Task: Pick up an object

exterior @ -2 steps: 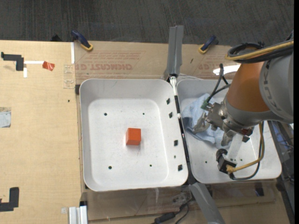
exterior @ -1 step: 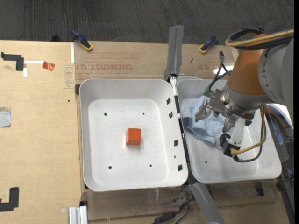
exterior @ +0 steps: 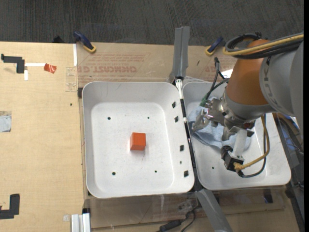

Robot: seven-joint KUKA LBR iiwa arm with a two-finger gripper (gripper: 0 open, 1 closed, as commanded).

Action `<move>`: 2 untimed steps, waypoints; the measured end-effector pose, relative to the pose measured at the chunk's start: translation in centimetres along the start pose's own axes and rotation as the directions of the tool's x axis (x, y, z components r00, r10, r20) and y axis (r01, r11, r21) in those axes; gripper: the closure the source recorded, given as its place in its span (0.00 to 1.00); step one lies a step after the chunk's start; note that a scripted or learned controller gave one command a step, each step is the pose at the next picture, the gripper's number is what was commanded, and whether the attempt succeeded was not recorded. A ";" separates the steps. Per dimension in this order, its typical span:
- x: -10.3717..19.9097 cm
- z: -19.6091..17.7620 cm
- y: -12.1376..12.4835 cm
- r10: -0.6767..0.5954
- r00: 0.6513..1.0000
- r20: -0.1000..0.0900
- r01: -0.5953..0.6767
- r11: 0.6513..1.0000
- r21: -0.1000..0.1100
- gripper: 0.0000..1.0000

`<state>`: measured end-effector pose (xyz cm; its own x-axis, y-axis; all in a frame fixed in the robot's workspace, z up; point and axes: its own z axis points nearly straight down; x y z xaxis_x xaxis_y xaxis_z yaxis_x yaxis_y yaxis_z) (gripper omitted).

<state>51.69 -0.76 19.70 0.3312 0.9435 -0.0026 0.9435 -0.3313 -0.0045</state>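
**Arm low in right bin, over cloth**

Claw (exterior: 206, 121) sits down in the right bin (exterior: 270, 175), at a pale blue cloth (exterior: 205, 132) bunched by the wall between bins. Cannot tell its opening or grip. An orange block (exterior: 138, 141), at the arm's 9 o'clock, lies in the left bin (exterior: 96, 129), untouched.

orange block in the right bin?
No, the orange block lies in the left bin; the arm reaches over the right bin.
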 end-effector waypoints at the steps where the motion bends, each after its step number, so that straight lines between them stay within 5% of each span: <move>1: 1.5 0.6 -0.7 -0.152 0.988 0.000 0.152 0.988 -0.002 0.00; 2: -0.3 0.7 -2.4 -0.015 1.000 0.000 0.015 1.000 0.000 0.00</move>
<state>49.31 -0.25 19.04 0.3170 0.9484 -0.0021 0.9484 -0.3170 -0.0045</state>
